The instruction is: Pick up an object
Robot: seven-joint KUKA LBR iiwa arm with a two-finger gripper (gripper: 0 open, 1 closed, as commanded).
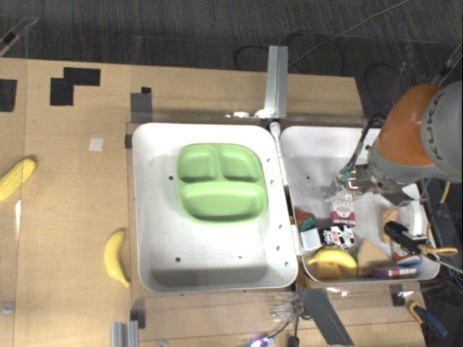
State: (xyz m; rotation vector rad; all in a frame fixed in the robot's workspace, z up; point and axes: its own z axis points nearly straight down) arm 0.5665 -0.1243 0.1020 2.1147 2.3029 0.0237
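My gripper hangs over the middle of the right bin, below the grey wrist and its orange band. Directly under it stands a small red and white carton, very close to the tip; I cannot tell if they touch. Toward the bin's front lie a black and white packet, a yellow fruit, a green block, a tan wedge and a purple marker.
The left bin holds a green divided plate. A banana and a yellow corn cob lie on the wooden bench left of the bins. A metal post rises behind the divider.
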